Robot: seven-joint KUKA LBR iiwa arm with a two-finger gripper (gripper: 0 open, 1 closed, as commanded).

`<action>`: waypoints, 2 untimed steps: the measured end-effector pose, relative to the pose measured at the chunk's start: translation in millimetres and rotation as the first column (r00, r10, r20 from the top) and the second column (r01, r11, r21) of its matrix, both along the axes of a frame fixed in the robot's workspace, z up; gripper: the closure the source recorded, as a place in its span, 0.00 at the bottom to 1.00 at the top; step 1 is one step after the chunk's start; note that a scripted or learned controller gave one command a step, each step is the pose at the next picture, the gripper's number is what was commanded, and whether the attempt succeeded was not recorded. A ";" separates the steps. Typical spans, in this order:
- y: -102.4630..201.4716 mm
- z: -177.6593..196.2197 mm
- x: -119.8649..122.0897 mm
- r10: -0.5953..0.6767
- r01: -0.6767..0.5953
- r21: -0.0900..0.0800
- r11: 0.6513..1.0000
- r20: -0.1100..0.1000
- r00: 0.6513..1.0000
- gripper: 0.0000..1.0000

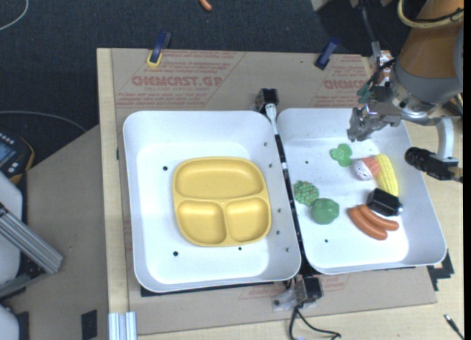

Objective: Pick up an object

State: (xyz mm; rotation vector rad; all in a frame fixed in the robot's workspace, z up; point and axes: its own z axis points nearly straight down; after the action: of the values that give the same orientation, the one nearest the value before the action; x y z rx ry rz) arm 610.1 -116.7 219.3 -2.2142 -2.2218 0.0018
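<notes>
Closest to the camera, a tangle of black wires [305, 316] and a small clamp [313, 287] sit at the bench edge where the two white bins meet, far below and to the left of the gripper [360, 129].

Up at the far end of the right bin [419, 246], the gripper hangs from the grey arm [427, 44], with its tip above the bin floor. Whether its fingers are open or closed cannot be told from this angle, and nothing can be seen between them.

Just below the gripper lies a small green toy [341, 154], the nearest thing to it. A little further below and to the right are a white and red piece [363, 170], a carrot [373, 163] and a corn cob [387, 175], lying close together. Beneath those, a small black block [383, 202] rests against two sausages [374, 222].

Below and left of the gripper, a broccoli floret [305, 192] sits near the bin's left wall, with a round green ball [324, 210] just beside it.

Well to the gripper's left, the left bin [140, 184] holds a yellow divided plate [221, 200] with three sections. Both bins stand on a cardboard sheet [221, 77], which is held by a yellow clip [156, 51] and a blue clip [325, 55] at its far edge.
</notes>
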 end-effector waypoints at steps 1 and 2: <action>52.5 11.4 -23.6 0.002 -0.002 0.001 1.000 0.001 1.000 1.00; 90.8 14.9 -51.0 0.001 -0.001 0.000 1.000 0.000 1.000 1.00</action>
State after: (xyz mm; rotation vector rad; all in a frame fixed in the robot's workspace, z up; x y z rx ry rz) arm 559.1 -25.9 234.2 -2.2134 -2.2226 0.0014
